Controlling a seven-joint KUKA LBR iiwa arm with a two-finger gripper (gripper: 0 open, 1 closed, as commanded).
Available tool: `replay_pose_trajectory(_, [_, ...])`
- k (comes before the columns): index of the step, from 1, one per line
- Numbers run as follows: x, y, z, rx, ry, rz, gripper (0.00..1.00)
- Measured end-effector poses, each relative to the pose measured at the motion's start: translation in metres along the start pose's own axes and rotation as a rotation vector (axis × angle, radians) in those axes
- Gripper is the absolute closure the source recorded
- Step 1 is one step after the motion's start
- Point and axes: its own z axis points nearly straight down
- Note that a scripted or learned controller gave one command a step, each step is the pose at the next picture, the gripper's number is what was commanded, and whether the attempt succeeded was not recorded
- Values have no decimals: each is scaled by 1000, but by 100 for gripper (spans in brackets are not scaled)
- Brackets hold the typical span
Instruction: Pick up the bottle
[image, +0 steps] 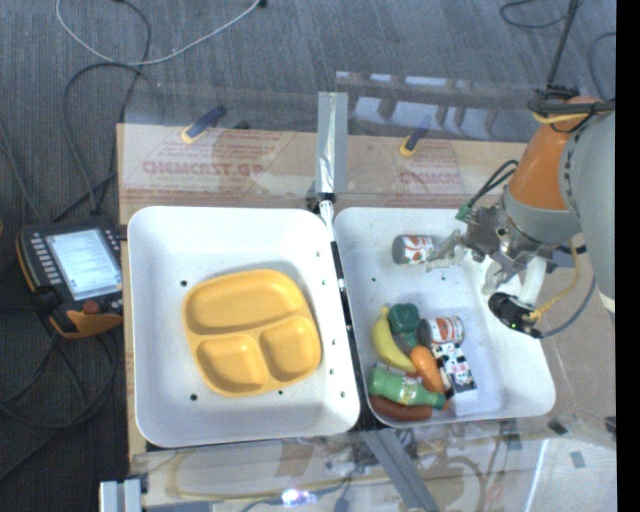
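The bottle is green with a light label. It lies on its side at the front of the right bin, between a carrot and a red sausage-like item. My gripper hangs over the back of the same bin, next to a small tin can lying on its side. It is well behind the bottle, apart from it. The grey wrist and orange band rise to its right.
Around the bottle are a banana, a dark green item, a second can and a black-and-white carton. The left bin holds a yellow divided tray. A teach pendant lies off the bench at the left.
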Motion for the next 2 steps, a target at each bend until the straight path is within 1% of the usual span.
replay_pose_trajectory(1, [58,-44,26,2,2,-28,0])
replay_pose_trajectory(2, [54,-28,72,-7,8,306,0])
